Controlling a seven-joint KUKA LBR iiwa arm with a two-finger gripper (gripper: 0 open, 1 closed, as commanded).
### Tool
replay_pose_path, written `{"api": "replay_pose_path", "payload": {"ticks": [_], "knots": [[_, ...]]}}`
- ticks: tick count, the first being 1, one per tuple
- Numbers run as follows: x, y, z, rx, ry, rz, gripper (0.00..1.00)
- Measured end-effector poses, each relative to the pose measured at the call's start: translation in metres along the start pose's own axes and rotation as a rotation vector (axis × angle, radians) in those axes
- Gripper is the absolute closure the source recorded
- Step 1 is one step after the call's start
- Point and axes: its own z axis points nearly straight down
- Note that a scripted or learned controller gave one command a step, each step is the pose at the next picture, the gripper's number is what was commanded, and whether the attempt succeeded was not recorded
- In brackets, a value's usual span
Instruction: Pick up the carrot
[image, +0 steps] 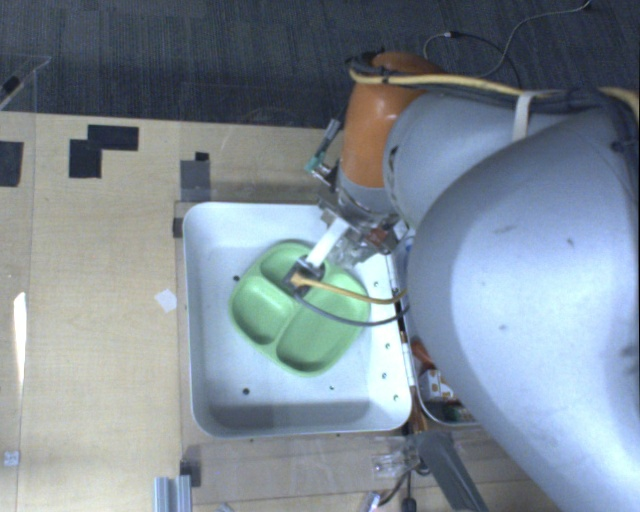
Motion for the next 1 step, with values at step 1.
{"api": "replay_pose_path", "payload": {"ticks": [1], "knots": [[0.0312, -0.0385, 0.0299, 0.001, 0.000, -0.094, 1.00]]}}
